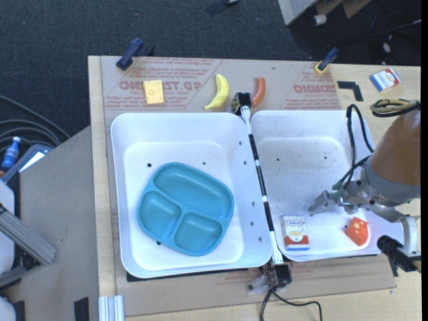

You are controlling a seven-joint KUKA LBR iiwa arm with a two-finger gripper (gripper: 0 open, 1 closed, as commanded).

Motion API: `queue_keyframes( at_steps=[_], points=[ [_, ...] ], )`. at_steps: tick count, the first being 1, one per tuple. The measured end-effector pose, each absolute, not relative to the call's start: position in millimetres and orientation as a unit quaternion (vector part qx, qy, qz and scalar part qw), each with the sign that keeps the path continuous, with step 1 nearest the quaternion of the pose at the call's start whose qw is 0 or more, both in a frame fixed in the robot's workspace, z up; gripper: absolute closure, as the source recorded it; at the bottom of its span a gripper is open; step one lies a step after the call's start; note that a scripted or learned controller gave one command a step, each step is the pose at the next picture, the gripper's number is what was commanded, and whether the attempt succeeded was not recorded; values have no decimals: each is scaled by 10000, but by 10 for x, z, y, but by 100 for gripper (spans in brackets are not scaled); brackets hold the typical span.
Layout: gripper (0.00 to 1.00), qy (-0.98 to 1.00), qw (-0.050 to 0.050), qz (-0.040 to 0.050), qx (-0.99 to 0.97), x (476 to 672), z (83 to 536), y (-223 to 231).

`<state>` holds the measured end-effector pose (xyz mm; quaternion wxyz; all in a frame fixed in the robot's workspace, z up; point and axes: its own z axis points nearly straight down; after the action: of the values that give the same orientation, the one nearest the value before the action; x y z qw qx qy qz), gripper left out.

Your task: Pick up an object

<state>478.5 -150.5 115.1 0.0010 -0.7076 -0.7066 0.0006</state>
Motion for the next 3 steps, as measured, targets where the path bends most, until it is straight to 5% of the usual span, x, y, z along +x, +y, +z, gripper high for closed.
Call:
queue_keyframes(
  at_steps=[1,2,3],
  points=[
    [0,-7072,-4,0,-7070,5522,845,-1870],
    [100,-7072,-13,-6,-7070,5528,945,-1868],
    [100,-7073,13,2,-7069,4946,1335,-1384]
  ],
)
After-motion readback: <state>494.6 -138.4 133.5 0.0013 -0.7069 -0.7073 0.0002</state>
